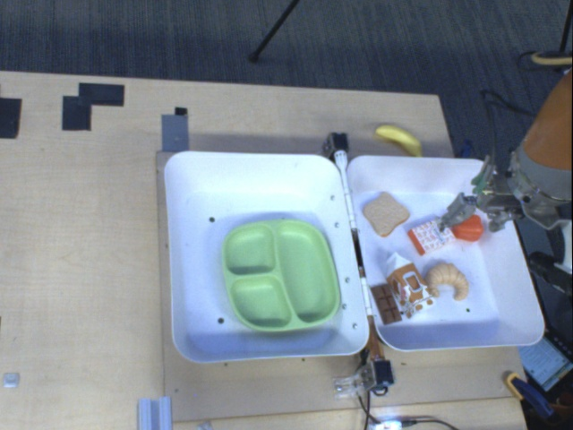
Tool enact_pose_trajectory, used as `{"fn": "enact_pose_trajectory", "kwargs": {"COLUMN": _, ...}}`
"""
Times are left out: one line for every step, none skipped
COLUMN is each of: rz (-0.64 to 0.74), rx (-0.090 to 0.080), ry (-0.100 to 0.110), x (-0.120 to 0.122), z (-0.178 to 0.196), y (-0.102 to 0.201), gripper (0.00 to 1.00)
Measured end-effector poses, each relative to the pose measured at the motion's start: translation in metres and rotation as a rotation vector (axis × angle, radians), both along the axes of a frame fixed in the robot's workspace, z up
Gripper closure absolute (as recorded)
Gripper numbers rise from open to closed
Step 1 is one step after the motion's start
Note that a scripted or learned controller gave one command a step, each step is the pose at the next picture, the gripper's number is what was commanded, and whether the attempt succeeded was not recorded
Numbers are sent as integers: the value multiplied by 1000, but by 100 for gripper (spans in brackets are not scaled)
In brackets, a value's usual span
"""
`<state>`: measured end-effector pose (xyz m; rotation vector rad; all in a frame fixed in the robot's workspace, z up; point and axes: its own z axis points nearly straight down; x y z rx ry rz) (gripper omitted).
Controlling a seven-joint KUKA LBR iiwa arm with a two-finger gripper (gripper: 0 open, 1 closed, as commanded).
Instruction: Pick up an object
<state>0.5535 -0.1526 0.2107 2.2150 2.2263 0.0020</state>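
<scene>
Pick not done: claw point(467, 211) low in right bin point(510, 330), fingers apparently spread and holding nothing, beside red object point(467, 230), maybe a tomato.

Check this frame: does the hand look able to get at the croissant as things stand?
Probably yes. The croissant lies uncovered in the right bin, apart from the wrapped snacks, and the hand hovers just above it over the orange object.

The one camera is looking down from above the bench point(81, 267) at a slant — both white bins point(192, 240) are lying left of the gripper point(470, 206), seen from fairly far.
</scene>
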Motion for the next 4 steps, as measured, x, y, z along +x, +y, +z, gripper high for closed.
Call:
{"fn": "enact_pose_trajectory", "kwargs": {"rz": -3, "rx": -1, "ry": -5, "x": 8, "z": -125, "y": -19, "gripper": 0}}
{"fn": "enact_pose_trajectory", "kwargs": {"rz": -3, "rx": 1, "ry": -3, "x": -64, "z": -123, "y": 42, "gripper": 0}}
{"fn": "enact_pose_trajectory", "kwargs": {"rz": -3, "rx": 0, "ry": -7, "x": -62, "z": -112, "y": 42, "gripper": 100}}
{"fn": "enact_pose_trajectory", "kwargs": {"rz": 1, "rx": 2, "ry": -3, "x": 12, "z": -25, "y": 113, "gripper": 100}}
